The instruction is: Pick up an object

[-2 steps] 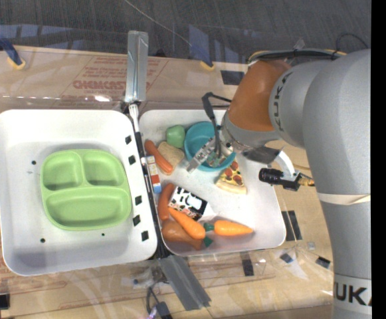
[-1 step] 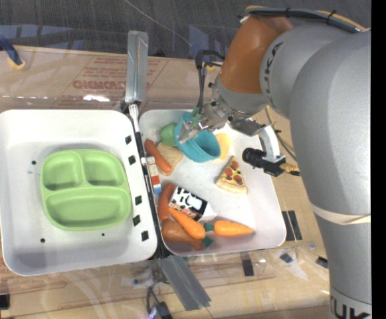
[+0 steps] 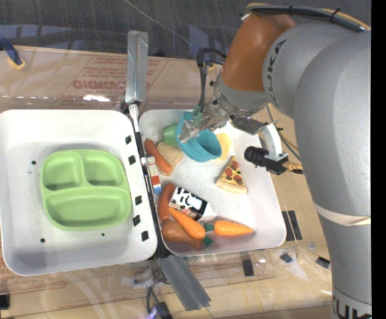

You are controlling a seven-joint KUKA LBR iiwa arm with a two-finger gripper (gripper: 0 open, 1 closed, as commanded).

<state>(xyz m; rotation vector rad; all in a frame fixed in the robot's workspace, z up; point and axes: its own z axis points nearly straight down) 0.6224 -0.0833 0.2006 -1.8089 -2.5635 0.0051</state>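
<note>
Low over the blue cup, the end effector sits at the cup's upper-left rim inside the right bin; whether it has closed on that rim or merely rests against it cannot be told from this angle, and nothing can be confirmed as held. The cup lies tipped on its side, with a green piece just to its left, a toy pizza slice down to its right, and carrots well below it. A green divided plate lies in the left bin, far to the cup's left. By my reading this is the grasp stage, with the lift not yet made. Next, the rim needs a firm pinch, then a straight rise clear of the green piece.
</note>
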